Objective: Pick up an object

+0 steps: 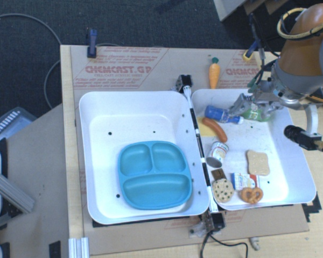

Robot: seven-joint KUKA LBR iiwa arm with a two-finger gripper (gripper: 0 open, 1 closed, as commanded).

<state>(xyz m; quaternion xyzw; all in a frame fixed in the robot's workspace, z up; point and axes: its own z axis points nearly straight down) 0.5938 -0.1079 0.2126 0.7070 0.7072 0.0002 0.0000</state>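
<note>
I see the gripper [246, 105] low in the far right bin [290, 195] | beside the blue bottle [222, 114], likely to grab it | jaws: I cannot tell.

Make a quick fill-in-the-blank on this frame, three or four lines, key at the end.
1. The blue tray lies in the ____ bin.
2. The carrot lies on the cardboard, ____ both bins.
3. The pretzel sits in the right bin, next to the ____.
4. The gripper hangs over the ____ bin, by the blue bottle.

Missing words: left; outside; cookie; right
</note>
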